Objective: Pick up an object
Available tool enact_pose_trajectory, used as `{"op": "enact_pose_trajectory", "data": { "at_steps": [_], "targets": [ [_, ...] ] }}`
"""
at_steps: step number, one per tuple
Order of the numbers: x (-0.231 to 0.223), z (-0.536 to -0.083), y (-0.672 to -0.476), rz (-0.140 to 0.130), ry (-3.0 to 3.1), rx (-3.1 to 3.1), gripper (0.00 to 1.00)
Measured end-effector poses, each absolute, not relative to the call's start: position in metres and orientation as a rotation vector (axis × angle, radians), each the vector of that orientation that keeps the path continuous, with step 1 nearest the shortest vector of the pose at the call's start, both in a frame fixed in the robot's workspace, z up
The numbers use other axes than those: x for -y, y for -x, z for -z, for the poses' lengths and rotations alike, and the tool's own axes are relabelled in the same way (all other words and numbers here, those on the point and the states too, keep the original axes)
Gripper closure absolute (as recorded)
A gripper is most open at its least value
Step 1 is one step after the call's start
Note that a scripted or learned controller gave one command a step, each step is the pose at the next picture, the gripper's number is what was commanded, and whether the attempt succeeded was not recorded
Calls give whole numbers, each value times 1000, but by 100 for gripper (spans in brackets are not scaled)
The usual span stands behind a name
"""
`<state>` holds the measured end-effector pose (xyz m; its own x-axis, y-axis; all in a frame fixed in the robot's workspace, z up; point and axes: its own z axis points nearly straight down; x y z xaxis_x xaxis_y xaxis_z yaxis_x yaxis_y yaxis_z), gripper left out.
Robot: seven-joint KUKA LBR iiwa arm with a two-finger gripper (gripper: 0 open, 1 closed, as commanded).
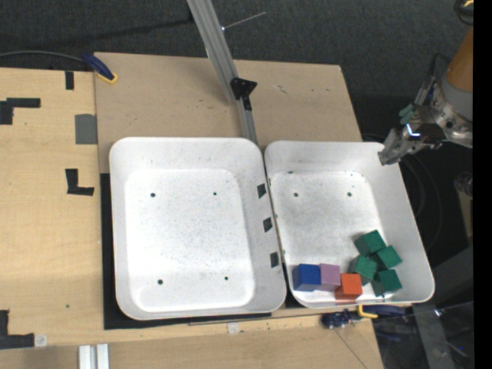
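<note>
Table (177,98): your wooden surface carries two shallow white bins set side by side, touching along their inner edges.
Left bin (123,206): you see bare speckled floor here.
Right bin (307,160): all your objects sit clustered at its near edge.
Arm (461,75): enters from the right, orange band visible at the frame edge.
Gripper (392,151): hangs over the right bin's far right corner, well apart from the blocks; you cannot tell whether its fingers are spread or closed.
Green blocks (377,260): several, heaped against the near right corner.
Blue block (308,276): leftmost in the near row.
Purple block (329,275): just beside the blue one.
Orange block (350,284): next to the purple one, touching the green heap.
</note>
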<state>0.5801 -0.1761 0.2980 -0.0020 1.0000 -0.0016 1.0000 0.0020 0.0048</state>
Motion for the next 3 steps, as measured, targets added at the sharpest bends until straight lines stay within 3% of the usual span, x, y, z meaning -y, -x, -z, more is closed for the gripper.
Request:
{"op": "enact_pose_trajectory", "data": {
  "at_steps": [3],
  "targets": [
    [27, -254, -630, 1, -2215, -2230, 100]
  ]
}}
